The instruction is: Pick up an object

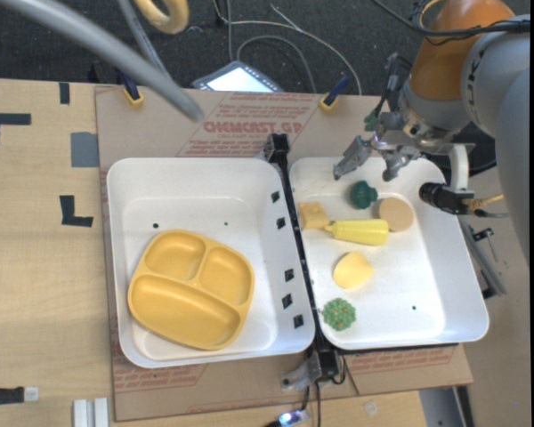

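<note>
Dark green, small rounded plastic toy (363, 194): just below the spread, empty jaws of the gripper (371, 163). Probably light, rigid, slick; grasp across its middle.

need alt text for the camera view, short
A grey arm's two-finger gripper, fingers spread and holding nothing, hovers above the right white bin, near a small dark green toy, a yellow corn cob and other toy foods. The left white bin holds a yellow divided plate.
</note>
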You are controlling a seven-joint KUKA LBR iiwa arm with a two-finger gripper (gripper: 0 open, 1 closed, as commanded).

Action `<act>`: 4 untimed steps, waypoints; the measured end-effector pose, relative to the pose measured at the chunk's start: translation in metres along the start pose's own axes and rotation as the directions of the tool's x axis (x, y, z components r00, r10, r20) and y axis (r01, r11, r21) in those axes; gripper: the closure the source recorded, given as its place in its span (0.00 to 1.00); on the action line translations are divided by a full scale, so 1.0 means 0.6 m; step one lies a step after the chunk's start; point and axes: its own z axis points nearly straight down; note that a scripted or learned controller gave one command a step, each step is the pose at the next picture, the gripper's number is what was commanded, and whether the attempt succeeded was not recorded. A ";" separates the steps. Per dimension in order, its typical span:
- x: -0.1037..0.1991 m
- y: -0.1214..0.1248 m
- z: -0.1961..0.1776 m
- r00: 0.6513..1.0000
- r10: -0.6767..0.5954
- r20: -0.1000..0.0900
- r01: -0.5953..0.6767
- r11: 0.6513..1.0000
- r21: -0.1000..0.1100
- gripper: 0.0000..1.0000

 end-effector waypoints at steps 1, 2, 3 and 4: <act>0.001 0.004 -0.016 1.000 -0.003 0.001 0.003 1.000 -0.014 0.00; 0.010 0.011 0.061 1.000 -0.003 0.002 0.003 1.000 -0.011 0.00; -0.005 0.009 0.144 1.000 -0.002 0.003 0.002 1.000 -0.011 0.00; -0.005 0.016 0.164 1.000 -0.003 0.004 0.003 1.000 -0.025 0.00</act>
